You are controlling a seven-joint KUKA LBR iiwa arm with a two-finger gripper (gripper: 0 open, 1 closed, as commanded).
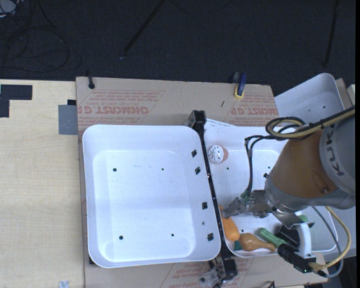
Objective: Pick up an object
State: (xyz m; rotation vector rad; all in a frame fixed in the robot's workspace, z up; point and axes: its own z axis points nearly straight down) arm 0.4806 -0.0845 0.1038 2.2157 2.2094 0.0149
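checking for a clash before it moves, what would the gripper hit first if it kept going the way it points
The gripper points left across the right bin. Going straight on, it would likely meet the black divider between the bins first. The orange object lies just below that line; depth is hard to judge.

Cardboard-covered bench [168, 104] under two white bins [144, 194], side by side

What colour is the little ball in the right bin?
The ball is white with orange, in the camera view.

Fixed overhead slant onto both bins [93, 155]
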